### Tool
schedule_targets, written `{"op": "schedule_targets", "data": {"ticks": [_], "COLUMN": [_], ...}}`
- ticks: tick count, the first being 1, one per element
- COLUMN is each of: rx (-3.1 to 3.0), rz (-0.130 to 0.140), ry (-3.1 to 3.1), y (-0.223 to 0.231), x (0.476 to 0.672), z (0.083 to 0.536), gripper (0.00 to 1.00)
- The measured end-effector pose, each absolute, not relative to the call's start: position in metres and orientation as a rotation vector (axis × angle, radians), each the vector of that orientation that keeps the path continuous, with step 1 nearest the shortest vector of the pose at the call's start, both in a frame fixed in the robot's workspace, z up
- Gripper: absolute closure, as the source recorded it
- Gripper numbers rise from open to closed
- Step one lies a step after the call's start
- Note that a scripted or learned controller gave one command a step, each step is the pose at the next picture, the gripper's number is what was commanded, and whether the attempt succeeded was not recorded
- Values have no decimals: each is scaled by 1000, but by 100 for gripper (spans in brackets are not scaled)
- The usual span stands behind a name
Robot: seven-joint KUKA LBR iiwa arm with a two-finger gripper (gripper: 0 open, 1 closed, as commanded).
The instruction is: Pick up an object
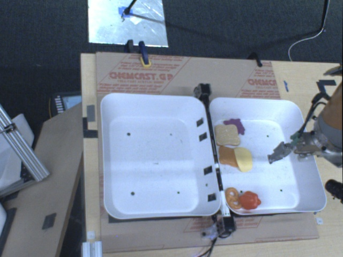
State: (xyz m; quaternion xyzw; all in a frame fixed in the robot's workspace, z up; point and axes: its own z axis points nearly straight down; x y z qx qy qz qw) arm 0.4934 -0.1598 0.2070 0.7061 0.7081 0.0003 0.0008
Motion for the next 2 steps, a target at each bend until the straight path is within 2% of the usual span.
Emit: {"op": "schedule_targets", "data": {"ticks": [1, 2], "rx": [2213, 2202], "rz": [4, 15], "ry": [2224, 2231], "y": [-160, -80], "x": [495, 489], "z": [218, 302], "gripper": [100, 100]}}
